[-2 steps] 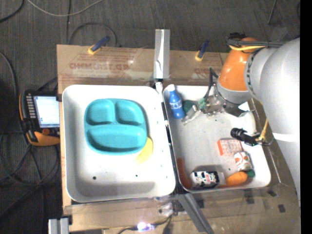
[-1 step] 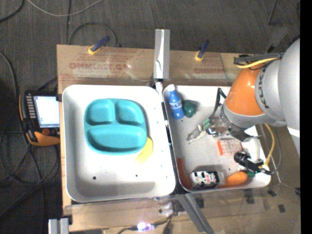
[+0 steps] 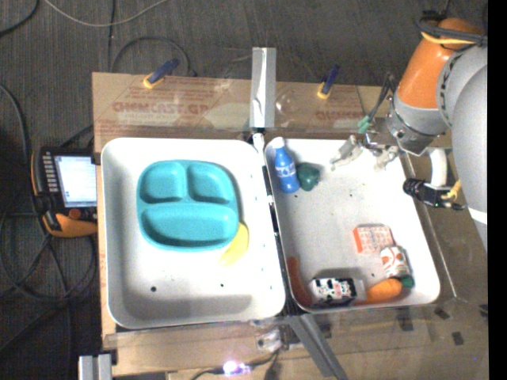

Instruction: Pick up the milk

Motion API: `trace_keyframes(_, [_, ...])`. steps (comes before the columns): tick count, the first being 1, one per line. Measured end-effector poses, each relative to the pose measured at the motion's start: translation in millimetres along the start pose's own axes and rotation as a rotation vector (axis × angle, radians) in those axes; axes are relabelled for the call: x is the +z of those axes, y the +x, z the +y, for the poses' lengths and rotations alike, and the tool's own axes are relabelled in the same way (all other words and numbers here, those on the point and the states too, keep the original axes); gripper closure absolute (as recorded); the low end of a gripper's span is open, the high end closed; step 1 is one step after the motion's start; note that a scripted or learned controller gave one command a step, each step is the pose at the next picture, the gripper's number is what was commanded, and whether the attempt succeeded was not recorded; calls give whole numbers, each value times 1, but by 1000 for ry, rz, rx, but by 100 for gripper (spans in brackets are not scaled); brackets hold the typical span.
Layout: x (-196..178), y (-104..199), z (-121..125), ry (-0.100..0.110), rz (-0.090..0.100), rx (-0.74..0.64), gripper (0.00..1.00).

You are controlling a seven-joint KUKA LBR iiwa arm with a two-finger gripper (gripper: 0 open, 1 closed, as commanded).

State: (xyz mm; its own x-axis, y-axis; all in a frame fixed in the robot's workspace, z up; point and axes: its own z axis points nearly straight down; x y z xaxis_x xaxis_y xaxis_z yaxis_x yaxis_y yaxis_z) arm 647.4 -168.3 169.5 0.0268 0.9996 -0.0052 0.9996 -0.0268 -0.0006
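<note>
Nearest, milk (image 3: 333, 290): small black-and-white carton lying on its side against the near edge of the right bin (image 3: 341, 212), toward its near-left corner; nothing rests on it
Carrot (image 3: 384, 290): just beside the milk, toward the near-right corner; likely to be nudged by a wide approach
Can (image 3: 394, 260) and box (image 3: 372, 237): just behind the carrot, apart from the milk
Handling: probably light, with thin card walls that give under a hard squeeze; the printed faces look smooth; best taken across the short width at mid-length, fingers clear of the bin wall
Left bin (image 3: 119, 291): teal plate (image 3: 188, 204) in the middle, banana (image 3: 236, 246) at the plate's near-right rim
Bottle (image 3: 285, 170) and green lump (image 3: 308, 176): far-left corner of the right bin
Gripper (image 3: 364, 153): above the far edge of the right bin, well apart from the milk; fingers spread, nothing between them
</note>
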Motion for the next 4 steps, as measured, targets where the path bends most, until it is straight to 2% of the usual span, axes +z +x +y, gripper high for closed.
trace_keyframes(1, [73, -32, -22, 0, 4, -77, 0])
trace_keyframes(2, [42, 42, -11, -1, 3, -332, 0])
trace_keyframes(3, [79, 55, -99, -12, 1, -268, 0])
trace_keyframes(4, [-14, -13, -36, -1, 2, -269, 0])
